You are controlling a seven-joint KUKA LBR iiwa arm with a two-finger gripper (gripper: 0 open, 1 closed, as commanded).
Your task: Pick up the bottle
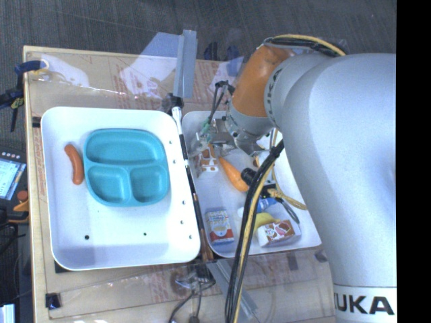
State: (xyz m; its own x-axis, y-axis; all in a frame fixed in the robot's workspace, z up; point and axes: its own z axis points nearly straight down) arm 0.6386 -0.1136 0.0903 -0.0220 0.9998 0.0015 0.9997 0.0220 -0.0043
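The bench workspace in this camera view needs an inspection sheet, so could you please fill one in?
Surface: wooden bench bearing left bin and right bin.
Job's things: bottle cannot be made out.
Clutter: teal divided tray and sausage in left bin; carrot, small carton, banana and red-and-white packet in right bin.
Grippers: gripper low in right bin's far end, near the carrot.
Cables: black and yellow cables hanging across right bin.
Surroundings: dark floor; blue clamp at bench corner.
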